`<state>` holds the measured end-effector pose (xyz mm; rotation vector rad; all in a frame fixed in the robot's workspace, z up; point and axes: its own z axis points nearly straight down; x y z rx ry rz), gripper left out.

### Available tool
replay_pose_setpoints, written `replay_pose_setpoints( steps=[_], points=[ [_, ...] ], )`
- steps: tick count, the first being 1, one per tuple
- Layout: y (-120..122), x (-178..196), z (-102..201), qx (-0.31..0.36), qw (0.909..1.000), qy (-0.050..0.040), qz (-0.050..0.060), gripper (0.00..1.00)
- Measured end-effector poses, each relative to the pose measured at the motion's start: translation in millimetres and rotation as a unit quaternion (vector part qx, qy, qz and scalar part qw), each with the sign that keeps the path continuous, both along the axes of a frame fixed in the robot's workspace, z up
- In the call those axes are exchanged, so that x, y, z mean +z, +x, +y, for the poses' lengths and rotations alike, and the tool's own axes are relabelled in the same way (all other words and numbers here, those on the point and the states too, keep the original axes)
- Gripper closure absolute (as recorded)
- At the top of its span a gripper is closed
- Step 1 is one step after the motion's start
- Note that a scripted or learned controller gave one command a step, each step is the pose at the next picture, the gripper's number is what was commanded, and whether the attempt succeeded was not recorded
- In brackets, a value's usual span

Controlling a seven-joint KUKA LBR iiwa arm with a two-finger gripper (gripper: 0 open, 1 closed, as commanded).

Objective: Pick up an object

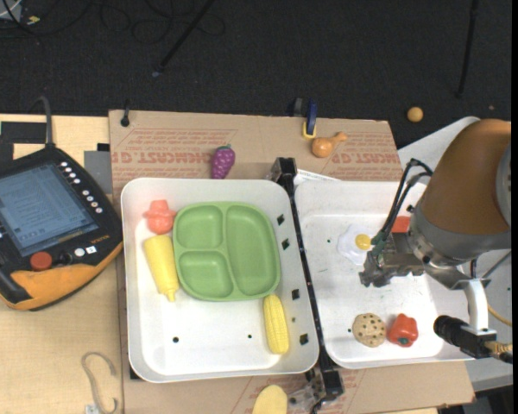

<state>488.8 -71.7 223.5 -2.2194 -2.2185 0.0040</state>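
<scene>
1. Your gripper (381,272) hangs low over the right bin (328,335), near its middle. It reads as a dark cluster, and you cannot tell how wide it is set or whether it has anything in it.
2. Just to its left, a fried egg (359,241) lies flat on the bin floor. Being flat, it is likely hard to pinch.
3. Nearer the front wall sit a cookie (369,329) and, touching it or nearly so, a red pepper (402,330). The pepper looks the better target: rounded and tall enough to close on.
4. Come straight down over the pepper's far side from the cookie, so you don't nudge both.
5. The left bin (147,352) holds a green tray (226,250), two corn cobs and a pink toy, well apart from your reach here.
</scene>
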Motion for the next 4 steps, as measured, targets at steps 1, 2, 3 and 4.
replay_pose_setpoints(
  steps=[1,2,3,4],
  points=[
    [6.5,-4.5,13.7,0.000,1.0000,0.0000,0.000,1.00],
    [3.1,5.6,-1.4,0.000,1.0000,-0.0003,-0.001,1.00],
    [2.1,11.8,15.0,0.000,1.0000,0.0002,-0.001,1.00],
    [2.1,-7.6,10.1,0.000,1.0000,-0.0001,0.001,1.00]
  ],
)
